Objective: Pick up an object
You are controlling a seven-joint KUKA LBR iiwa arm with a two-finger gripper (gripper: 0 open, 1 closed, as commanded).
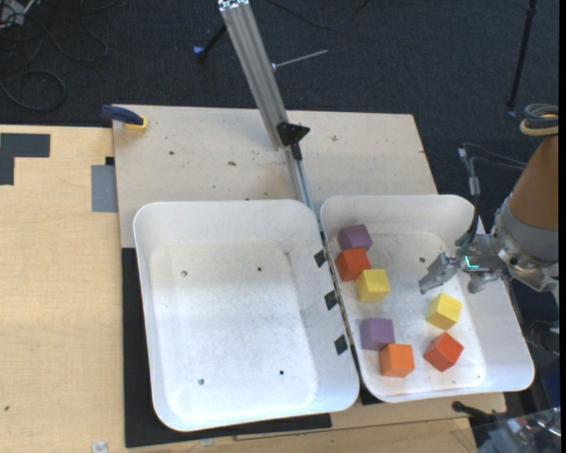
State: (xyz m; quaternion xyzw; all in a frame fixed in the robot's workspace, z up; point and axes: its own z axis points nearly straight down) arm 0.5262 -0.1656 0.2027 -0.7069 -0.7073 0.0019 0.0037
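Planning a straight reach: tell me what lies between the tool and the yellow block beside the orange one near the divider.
In the camera view, bare white bin floor lies between the tool and that yellow block; nothing stands there.

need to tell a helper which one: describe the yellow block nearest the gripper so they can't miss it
Look in the right bin, on its right side. Just below the gripper sits a yellow block, directly above a red block. The other yellow block lies further left, beside an orange one.

Pale bench (208, 159), two white bins side by side: left bin (160, 229), right bin (509, 371)
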